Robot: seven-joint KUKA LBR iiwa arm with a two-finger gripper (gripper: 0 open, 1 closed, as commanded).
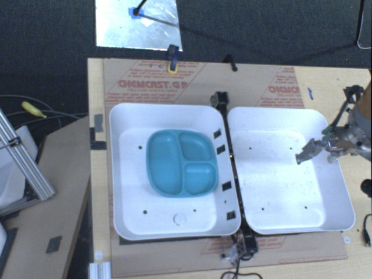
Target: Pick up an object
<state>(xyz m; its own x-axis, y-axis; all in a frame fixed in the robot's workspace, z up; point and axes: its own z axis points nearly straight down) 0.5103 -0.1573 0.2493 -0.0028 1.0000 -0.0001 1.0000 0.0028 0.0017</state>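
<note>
A blue divided plate [182, 162] lies flat in the middle of the left white bin [125, 127]. It has three compartments and rounded corners. My gripper [306, 151] hangs over the right side of the right white bin [279, 118], reaching in from the right edge of the view. It is far from the plate, across the divider between the bins. Nothing shows in the gripper.
A small pale round mark [179, 218] sits on the left bin's floor near its front wall. Black clips [224, 167] line the seam between the two bins. Both bins rest on a brown cardboard sheet [157, 83]. A metal frame [23, 167] stands at the far left.
</note>
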